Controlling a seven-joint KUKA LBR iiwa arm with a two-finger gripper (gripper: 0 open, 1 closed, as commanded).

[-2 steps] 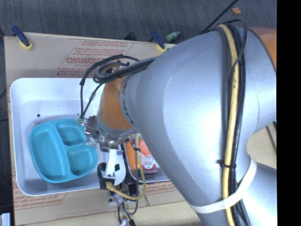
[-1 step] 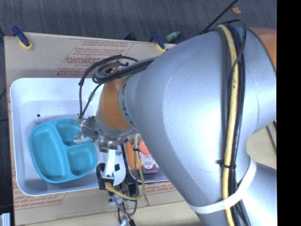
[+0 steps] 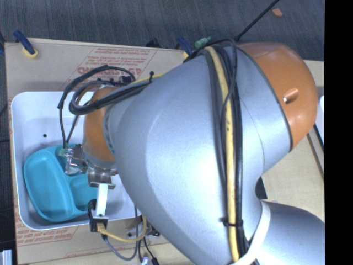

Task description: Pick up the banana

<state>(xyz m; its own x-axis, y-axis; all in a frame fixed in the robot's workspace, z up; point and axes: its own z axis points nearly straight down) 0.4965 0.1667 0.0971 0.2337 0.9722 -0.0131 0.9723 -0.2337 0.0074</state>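
Camera view puts my grey arm (image 3: 209, 148) over the left white bin (image 3: 27, 109), above a turquoise plastic tub (image 3: 47, 186). Banana's whereabouts and gripper state I cannot tell. I'd expect light, soft fruit; grip mid-body.

red printing on the cardboard sheet (image 3: 118, 57) under the bin, too blurred to read

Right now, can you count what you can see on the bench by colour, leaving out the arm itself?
Turquoise: 1, the plastic tub lying in the white bin.
White: 1, the bin itself.
Blue: 2, the clamps on the cardboard's far edge, the second near the arm.
Brown: 1, the cardboard sheet under the bin.
Total: 5. The arm hides much of the bench.
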